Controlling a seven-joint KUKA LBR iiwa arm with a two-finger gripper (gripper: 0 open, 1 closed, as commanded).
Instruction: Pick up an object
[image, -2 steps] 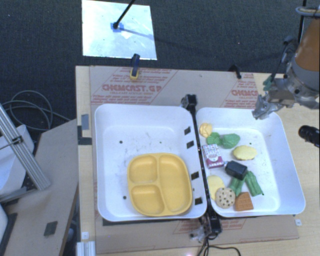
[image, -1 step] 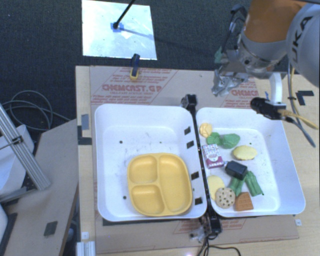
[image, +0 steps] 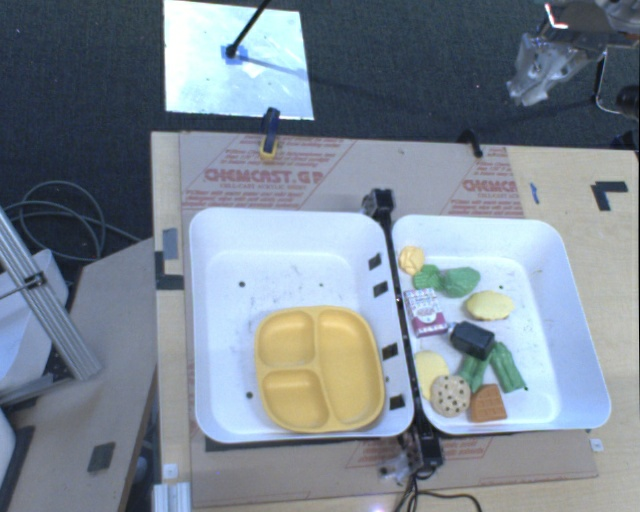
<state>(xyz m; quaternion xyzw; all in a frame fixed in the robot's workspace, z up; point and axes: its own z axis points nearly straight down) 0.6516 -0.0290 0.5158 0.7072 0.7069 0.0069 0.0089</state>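
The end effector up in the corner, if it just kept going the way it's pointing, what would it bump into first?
The end effector seems to point down and leftward, above dark carpet beyond the bench. Going straight on, it would probably meet the carpet or the bench's far edge first, well before the right bin. Depth is unclear from one view.

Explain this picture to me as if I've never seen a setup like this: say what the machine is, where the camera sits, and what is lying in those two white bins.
One camera sits above the bench, looking down at a slant. The grey metal thing at the upper right is the end of a robot arm with its two-finger gripper, above the dark floor beyond the bench, away from both bins. Nothing is between its fingers.

The left shallow white bin holds a yellow plastic plate with three compartments.

The right shallow white bin holds small toy foods crowded toward its left side: a pale yellow lemon-shaped piece, green leafy pieces, a round chocolate-chip cookie, a brown square toast-like piece, a small black block and a pink-and-white packet.

The arm's job is to pick up one object.
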